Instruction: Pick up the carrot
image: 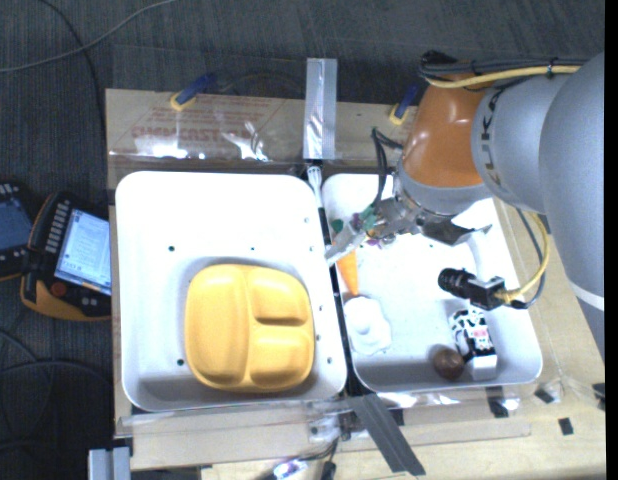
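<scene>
Against the right bin's [519, 368] left wall lies the carrot [348, 273], just below the claw [361, 230]; you cannot tell how the claw is set. Watch for it striking the wall, or nudging the white lump [367, 326] beside the carrot.

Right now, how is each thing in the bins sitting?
carrot: lying at the right bin's left wall, not lifted
gripper: low, just above the carrot
yellow tray: flat in the left bin
white object: resting below the carrot
cow toy: near the right bin's bottom corner
</scene>
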Robot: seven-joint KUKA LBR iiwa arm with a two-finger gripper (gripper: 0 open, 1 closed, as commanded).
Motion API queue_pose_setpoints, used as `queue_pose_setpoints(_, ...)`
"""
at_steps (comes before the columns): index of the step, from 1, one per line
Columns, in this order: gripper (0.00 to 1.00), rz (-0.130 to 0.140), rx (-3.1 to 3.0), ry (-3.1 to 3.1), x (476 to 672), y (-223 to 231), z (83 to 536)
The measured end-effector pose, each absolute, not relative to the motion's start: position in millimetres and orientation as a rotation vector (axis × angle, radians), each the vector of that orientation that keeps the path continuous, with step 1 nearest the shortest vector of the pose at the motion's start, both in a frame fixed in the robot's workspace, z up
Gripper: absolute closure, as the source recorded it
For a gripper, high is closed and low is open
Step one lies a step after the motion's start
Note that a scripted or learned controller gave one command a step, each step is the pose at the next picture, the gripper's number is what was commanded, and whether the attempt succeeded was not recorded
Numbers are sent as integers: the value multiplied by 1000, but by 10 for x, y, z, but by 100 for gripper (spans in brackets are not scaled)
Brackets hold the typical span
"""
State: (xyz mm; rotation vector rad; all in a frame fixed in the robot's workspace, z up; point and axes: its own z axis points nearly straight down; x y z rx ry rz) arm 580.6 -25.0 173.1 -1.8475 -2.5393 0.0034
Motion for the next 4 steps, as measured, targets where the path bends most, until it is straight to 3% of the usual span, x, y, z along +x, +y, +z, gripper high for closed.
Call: queue_pose_setpoints(4, 0, 3, -1847, -2539, 5806, -250, 1731)
